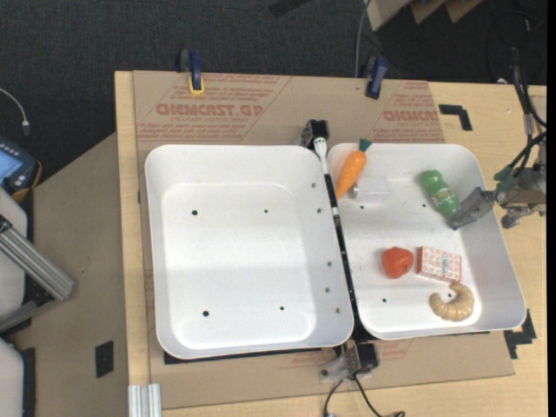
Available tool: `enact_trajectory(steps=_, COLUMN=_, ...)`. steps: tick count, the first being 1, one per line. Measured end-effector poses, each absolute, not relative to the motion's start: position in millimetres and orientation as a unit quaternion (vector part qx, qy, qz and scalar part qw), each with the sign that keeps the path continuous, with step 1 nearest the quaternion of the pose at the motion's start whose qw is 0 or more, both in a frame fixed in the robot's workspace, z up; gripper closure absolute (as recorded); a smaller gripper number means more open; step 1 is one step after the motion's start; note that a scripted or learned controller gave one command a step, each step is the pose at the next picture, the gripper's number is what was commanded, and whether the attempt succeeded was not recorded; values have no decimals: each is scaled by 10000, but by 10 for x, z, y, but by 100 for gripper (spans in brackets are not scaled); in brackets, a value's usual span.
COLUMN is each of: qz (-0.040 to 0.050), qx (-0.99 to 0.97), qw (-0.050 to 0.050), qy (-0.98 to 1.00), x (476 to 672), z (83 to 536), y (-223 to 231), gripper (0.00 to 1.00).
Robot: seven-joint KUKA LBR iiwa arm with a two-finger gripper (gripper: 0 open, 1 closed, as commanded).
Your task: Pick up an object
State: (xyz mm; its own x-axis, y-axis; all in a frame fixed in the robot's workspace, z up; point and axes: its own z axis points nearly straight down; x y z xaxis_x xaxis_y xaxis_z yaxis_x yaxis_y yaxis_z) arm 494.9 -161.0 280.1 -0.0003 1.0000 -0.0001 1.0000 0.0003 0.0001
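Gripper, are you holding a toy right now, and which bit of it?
Nothing is held. The gripper sits beside the green bottle, with no toy between its fingers.

1. On my feed, the left bin (234, 250) and the right bin (401, 320) sit side by side, and their inner rims meet along a black strip (334, 224).
2. Both rest on a brown board (261, 102) printed with red lettering.
3. I see two blue clamps on the board's far edge, one on the left (193, 69) and one on the right (376, 75).
4. A silver metal rail (35, 263) slants at the far left, below a device with a blue screen (13, 165).
5. Dark carpet (87, 24) lies beyond the board.
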Motion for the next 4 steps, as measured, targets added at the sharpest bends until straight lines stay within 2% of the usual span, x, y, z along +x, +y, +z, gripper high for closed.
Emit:
enact_trajectory(steps=1, qz=-16, qx=7089, qw=-18, qy=7053, x=4883, z=1857, y=-2270, gripper=0)
enact_trajectory(steps=2, qz=15, qx=7070, qw=48, qy=7072, x=4801, z=2718, y=-2249, gripper=0)
enact_trajectory(steps=3, qz=36, qx=7063, qw=101, qy=7078, x=4806, z=4192, y=-2248, gripper=0)
enact_trajectory(steps=4, qz=43, qx=7055, qw=90, qy=7086, x=4816, z=5441, y=-1858, gripper=0)
